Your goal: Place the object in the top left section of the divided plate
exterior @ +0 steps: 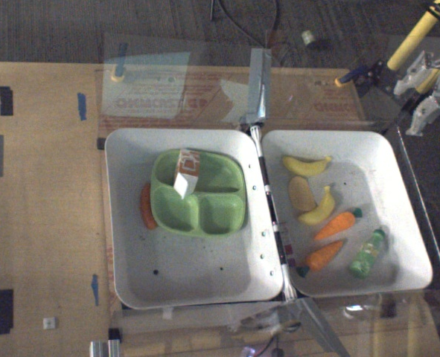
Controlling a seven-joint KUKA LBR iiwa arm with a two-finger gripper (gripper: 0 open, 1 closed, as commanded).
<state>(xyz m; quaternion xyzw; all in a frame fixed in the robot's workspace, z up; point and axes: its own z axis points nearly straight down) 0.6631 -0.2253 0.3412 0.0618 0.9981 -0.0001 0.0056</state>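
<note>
A green divided plate (218, 213) sits in the left bin (197, 274). A small white and red carton (185, 172) lies in the plate's top left section, with its lower end over the divider. My gripper (422, 99) hangs at the far upper right, outside the right bin's back corner and far from the plate. Nothing shows in its grasp.
An orange carrot (147, 207) lies against the plate's left rim. The right bin (398, 274) holds two bananas (306, 165) (319, 207), a tan potato (301, 193), two carrots (334, 226) (324, 257) and a green bottle (367, 254). A metal rail (267, 222) separates the bins.
</note>
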